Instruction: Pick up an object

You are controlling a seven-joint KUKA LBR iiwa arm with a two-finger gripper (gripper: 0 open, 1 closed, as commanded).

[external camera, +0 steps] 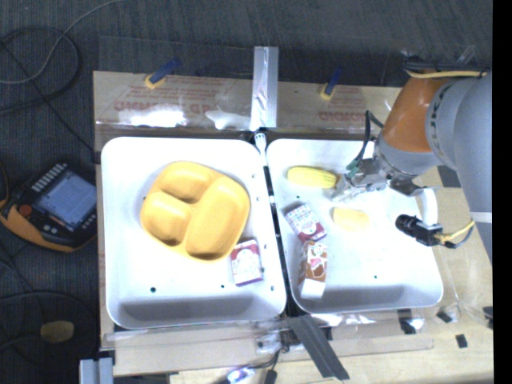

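Loose objects in the two white bins

Left: a big yellow sectioned dish (194, 209), upside down, and a small carton (246, 262). Right: a banana (311, 178), a pale yellow piece (350, 218), and two small cartons (306, 221) (314, 268).

- An orange-and-black handheld pendant (54, 206) with a screen lies on the dark floor, left of the bench.
- Blue clamp (162, 73) and yellow clamp (329, 86) at the bench's far edge.

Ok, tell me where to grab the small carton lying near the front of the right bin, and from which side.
Grip the carton across its narrow width, at mid-body, coming straight down from above. It lies flat with its long axis running front to back, and both long sides look free: the bin wall is on its left and the other small carton sits behind it.
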